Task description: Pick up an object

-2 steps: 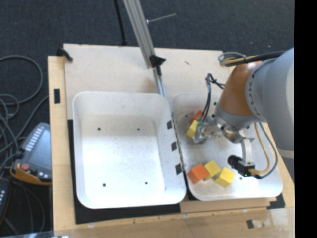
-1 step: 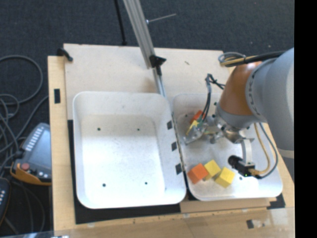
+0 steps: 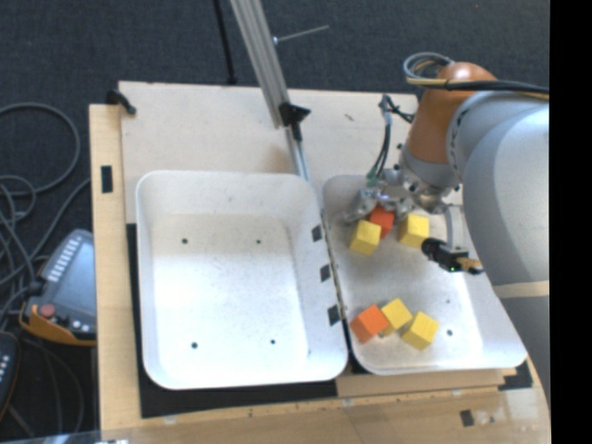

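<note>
Right bin (image 3: 481, 340): gripper (image 3: 381, 206) low over orange block (image 3: 382, 218) among yellow blocks (image 3: 365, 238), finger opening and grasp apparently indiscernible.

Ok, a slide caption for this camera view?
Grey KUKA arm's gripper low in the right white bin over yellow and orange blocks; three more blocks near its front edge.

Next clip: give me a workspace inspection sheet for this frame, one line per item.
Surface: wooden bench bearing left bin and right bin.
Job's things: in the right bin, three blocks up top; three near the front.
Clutter: nothing seen.
End effector: low over the upper blocks; grasp unclear.
Cables: loops on floor.
Surroundings: metal post, pendant.
</note>
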`<control>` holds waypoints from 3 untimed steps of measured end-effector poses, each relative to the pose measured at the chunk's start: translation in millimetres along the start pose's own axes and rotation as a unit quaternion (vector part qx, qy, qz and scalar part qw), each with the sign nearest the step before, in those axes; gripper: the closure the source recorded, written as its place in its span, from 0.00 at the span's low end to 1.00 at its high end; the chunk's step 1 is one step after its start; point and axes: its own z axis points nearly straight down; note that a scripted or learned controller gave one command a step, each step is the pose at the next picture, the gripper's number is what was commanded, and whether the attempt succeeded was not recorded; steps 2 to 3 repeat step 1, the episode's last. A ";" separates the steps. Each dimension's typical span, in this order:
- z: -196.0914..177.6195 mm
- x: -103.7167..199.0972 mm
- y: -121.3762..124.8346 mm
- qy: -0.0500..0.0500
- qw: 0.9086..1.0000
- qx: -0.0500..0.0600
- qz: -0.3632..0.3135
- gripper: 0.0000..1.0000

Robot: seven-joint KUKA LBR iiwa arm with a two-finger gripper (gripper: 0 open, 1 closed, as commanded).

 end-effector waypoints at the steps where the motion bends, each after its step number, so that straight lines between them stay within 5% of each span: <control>1: -23.6 21.5 1.9 0.001 1.000 0.001 0.000 0.00; 3: -23.6 21.5 1.9 0.001 1.000 0.001 0.000 0.00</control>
